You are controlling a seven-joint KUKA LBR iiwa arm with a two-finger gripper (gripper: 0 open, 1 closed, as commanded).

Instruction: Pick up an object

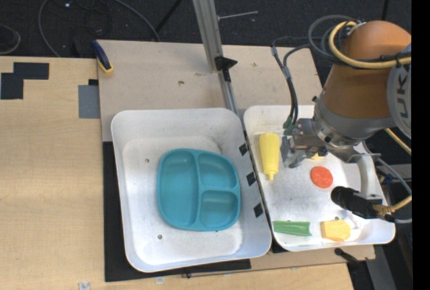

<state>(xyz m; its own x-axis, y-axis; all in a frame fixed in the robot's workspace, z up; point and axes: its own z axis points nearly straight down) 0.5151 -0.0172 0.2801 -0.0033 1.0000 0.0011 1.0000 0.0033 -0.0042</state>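
Even, fairly bright overhead light falls on the bench; both white bins [134,148] look slightly washed out. Shadows are soft. The dark background stays dim, mildly grainy.

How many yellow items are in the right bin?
2: a long yellow piece by the bin's left wall, and a smaller yellow piece near the front edge. The arm may hide others.

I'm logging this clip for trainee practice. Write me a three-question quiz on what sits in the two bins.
1. True or false: the teal divided plastic plate lies in the left white bin.
2. Which lies nearest the gripper: A) yellow plastic bottle B) green flat block C) small yellow block?
3. What colour is the round disc in the right white bin?

Key: 1 true; 2 A; 3 orange.
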